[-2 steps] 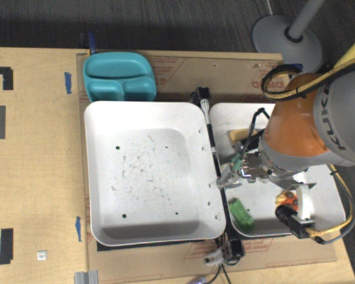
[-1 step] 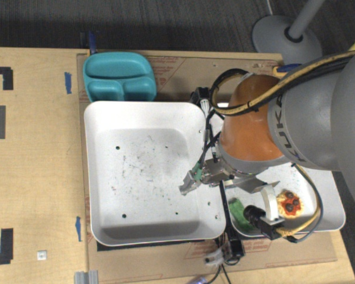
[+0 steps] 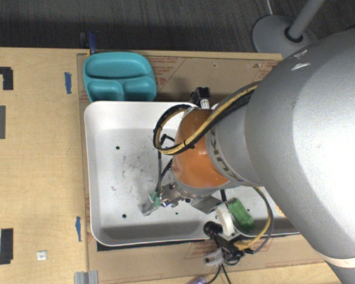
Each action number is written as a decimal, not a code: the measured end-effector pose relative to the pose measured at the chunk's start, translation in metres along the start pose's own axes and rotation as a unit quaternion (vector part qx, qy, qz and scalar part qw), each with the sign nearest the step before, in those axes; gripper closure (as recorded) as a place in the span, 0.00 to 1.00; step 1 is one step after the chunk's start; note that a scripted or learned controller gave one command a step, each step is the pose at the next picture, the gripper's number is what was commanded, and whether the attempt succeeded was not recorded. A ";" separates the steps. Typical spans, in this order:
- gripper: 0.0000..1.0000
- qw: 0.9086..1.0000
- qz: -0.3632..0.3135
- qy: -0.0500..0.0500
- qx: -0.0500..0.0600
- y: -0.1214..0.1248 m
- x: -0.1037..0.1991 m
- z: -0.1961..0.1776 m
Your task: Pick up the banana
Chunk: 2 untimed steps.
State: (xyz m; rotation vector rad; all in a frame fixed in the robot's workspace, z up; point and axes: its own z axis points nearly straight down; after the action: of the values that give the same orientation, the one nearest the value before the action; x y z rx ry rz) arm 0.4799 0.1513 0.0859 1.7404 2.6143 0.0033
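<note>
Nearest the lens, the big smooth grey metal arm fills the right side, a rounded, matte casing with a faint sheen. Below it, toward the white bin, sits the glossy orange band of the wrist, wrapped by looping black and yellow cables. A ribbed grey collar joins the band to the casing.

Under the wrist, the claw reaches down to the floor of the shallow white plastic bin, near the bin's lower edge. It appears as a small cluster of grey metal parts with a green speck; whether it is wide or narrow cannot be told, and nothing can be made out between its tips. The banana cannot be made out anywhere in the bin's visible floor; the arm covers the bin's right part.

The bin has rounded corners, a raised rim and a scuffed, grey-smudged floor with a few small dark holes. A soft-looking green lump lies just right of the claw, beside a white fitting on the cables. Above the bin, touching its top rim, stands a teal moulded plastic tray with two recessed compartments. All rests on the flat brown cardboard-covered table, marked with blue tape strips and black squares.
</note>
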 end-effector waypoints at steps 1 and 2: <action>0.00 0.995 0.102 0.000 0.001 0.046 0.015 -0.007; 0.00 0.960 0.279 -0.001 0.002 0.032 0.024 -0.079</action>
State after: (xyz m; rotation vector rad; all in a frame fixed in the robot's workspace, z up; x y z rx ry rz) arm 0.4998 0.1853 0.1653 2.4009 2.0268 -0.0016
